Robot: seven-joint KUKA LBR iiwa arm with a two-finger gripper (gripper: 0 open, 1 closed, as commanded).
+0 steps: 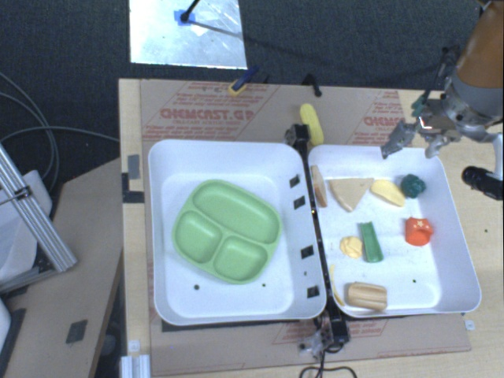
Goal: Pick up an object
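I count one green plate (pixel 227 231) in the left bin (pixel 169 164), seven food pieces in the right bin (pixel 465 278), my claw (pixel 415 141) spread open, empty.

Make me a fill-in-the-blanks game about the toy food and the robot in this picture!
1. The green divided plate lies in the ____ bin.
2. The green stick lies between the small yellow piece and the ____ toy.
3. The bread roll lies near the right bin's ____ edge.
4. The gripper hangs above the right bin's ____ edge.

Missing words: left; red; front; back
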